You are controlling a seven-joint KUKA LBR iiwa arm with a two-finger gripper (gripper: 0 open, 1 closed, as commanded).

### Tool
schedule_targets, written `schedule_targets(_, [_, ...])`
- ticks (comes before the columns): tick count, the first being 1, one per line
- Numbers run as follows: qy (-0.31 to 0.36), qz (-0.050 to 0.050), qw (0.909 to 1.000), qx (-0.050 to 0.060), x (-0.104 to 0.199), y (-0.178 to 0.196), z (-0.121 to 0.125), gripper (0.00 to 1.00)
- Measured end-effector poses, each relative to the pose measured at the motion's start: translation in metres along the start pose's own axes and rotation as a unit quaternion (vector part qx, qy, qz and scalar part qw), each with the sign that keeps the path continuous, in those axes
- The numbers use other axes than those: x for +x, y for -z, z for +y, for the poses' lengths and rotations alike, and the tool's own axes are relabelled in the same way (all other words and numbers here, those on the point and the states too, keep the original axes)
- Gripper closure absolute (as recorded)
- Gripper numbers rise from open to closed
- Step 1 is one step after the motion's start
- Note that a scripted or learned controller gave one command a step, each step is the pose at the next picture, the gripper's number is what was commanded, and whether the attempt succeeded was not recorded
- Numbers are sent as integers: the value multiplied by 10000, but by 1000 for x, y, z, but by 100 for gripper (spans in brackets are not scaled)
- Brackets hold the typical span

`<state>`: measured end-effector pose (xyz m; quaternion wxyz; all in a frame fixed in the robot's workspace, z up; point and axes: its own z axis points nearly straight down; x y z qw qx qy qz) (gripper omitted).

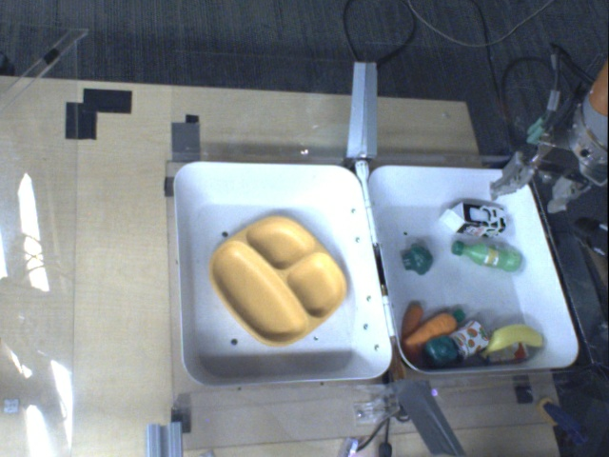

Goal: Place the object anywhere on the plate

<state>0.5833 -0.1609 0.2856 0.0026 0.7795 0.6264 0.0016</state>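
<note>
Gripper parked at the right bin's far-right corner, nothing between its fingers.
My gripper looks slightly parted, holding nothing. I judge the nearest pick the green bottle, just below-left, long axis across the bin; the yellow plate sits well left, in the other bin.

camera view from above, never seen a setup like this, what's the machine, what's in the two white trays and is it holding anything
One camera looks down at a slant on a wooden bench. The machine is a robot arm reaching in from the right; its gripper sits over the far right corner of the right bin, and nothing shows between its fingers. The left bin holds a yellow plate with three compartments. The right bin holds small toy items: a black-and-white carton, a green bottle, a small green piece, a carrot and a banana amid a cluster at the near edge.
</note>
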Motion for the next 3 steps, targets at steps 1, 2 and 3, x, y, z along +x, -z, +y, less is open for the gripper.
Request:
schedule_targets(1, [800,0,9968,-7,35,49,44,0])
schedule_targets(2, [1007,8,9949,-11,72,95,-22,0])
schedule_targets(3, [1408,12,9900,-5,129,108,-82,0])
